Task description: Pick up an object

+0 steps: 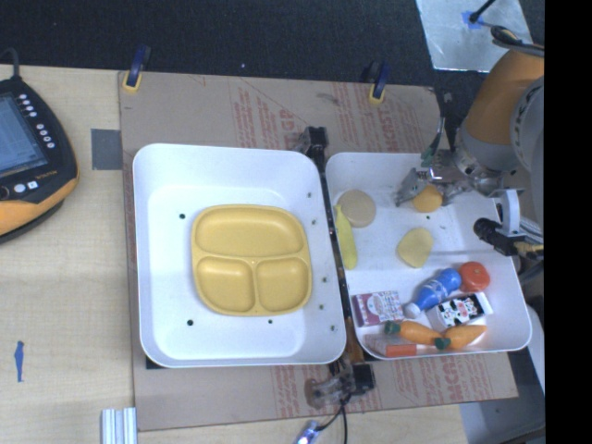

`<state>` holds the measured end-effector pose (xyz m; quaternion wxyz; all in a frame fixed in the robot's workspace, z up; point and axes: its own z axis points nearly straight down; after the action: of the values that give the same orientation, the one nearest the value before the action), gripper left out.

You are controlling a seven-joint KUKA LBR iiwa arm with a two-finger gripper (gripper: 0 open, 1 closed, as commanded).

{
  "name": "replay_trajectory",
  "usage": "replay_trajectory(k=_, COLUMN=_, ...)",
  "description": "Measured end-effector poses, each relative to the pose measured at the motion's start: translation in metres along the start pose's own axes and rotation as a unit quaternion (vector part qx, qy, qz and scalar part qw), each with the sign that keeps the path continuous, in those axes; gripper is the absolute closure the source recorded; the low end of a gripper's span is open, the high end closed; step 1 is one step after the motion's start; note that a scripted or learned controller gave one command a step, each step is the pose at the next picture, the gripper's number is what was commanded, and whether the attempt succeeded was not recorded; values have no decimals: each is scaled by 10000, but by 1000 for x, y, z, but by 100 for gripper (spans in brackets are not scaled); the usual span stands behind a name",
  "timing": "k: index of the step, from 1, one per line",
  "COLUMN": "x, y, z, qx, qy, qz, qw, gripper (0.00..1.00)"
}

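Camera view shows the grey two-finger gripper [427, 185] low in the far corner of the right white bin [370, 166]. Its fingers sit spread on either side of a small round orange-yellow toy fruit [427, 199], touching or nearly so. I think the fruit is light, hard and smooth, so it may slip. Squeeze it across its middle.

Two bins side by side on the bench. Left bin [157, 248] holds a three-compartment tray [251, 257] at its centre. Right bin [370, 169]: banana [346, 237] along left wall, round cookie [357, 207] just beside it, chip [415, 246] mid-bin, gripper [427, 191] at the far side. Near edge: small carton [376, 307], carrot [427, 334], bottle [437, 290], tomato [474, 276] clustered together. Teach pendant [28, 155] well left of both bins.
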<state>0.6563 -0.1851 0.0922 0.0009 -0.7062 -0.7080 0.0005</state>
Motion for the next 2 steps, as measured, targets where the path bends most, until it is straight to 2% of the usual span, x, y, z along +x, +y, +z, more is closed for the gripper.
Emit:
replay_trajectory(k=1, x=-27, y=-83, z=1, qx=12, qy=-7, qz=-7, qw=10000, gripper=0)
replay_trajectory(k=2, x=-26, y=0, z=0, qx=-3, qy=1, qz=-1, qw=10000, gripper=0)
